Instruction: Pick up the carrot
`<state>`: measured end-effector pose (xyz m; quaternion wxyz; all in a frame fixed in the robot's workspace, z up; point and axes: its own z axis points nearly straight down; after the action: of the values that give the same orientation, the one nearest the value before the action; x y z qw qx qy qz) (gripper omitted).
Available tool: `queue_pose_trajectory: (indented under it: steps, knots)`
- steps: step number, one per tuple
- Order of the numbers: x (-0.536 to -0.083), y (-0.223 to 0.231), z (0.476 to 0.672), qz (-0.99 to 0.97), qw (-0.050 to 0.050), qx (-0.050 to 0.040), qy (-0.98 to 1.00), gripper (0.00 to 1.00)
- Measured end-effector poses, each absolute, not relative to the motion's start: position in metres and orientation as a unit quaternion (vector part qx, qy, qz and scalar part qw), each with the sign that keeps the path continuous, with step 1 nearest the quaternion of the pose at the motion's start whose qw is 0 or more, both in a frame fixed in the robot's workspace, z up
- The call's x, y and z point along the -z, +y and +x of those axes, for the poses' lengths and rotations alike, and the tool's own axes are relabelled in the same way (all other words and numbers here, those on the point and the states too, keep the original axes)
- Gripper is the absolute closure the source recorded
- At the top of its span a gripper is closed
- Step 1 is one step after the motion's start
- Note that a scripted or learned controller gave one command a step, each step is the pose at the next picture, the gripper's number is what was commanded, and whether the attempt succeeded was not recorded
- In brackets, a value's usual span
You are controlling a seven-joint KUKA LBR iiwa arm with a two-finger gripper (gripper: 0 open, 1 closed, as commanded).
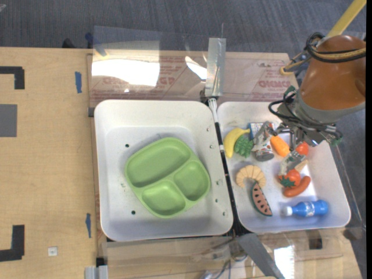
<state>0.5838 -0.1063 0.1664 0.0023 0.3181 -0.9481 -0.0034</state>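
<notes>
The carrot (279,145) is a small orange piece lying in the upper middle of the right bin (340,182), between a silver can (264,150) and the gripper. My gripper (292,157) hangs under the arm's orange band (332,74), low over the bin and just right of the carrot. Its tip sits among the toys, close above a red and orange vegetable (294,181). I see nothing clearly held in it.
The right bin also holds a banana (233,139), a green leafy toy (244,147), a croissant (250,175), a watermelon slice (261,199) and a blue bottle (307,208). In the left bin (110,173) lies a green divided plate (167,176).
</notes>
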Motion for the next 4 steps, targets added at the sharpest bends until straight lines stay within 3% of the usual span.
queue_pose_trajectory:
  steps: [1, 2, 3, 4]
  knots:
    - [-0.096, -0.149, 0.611, 0.282, -0.004, -0.0002, -0.96, 0.0]
    - [-0.09, -0.195, 0.592, 0.128, -0.005, -0.0001, -0.992, 0.0]
    - [-0.104, -0.193, 0.597, 0.129, -0.014, -0.0016, -0.992, 1.0]
    - [-0.103, -0.193, 0.597, 0.129, -0.013, -0.0013, -0.992, 0.0]
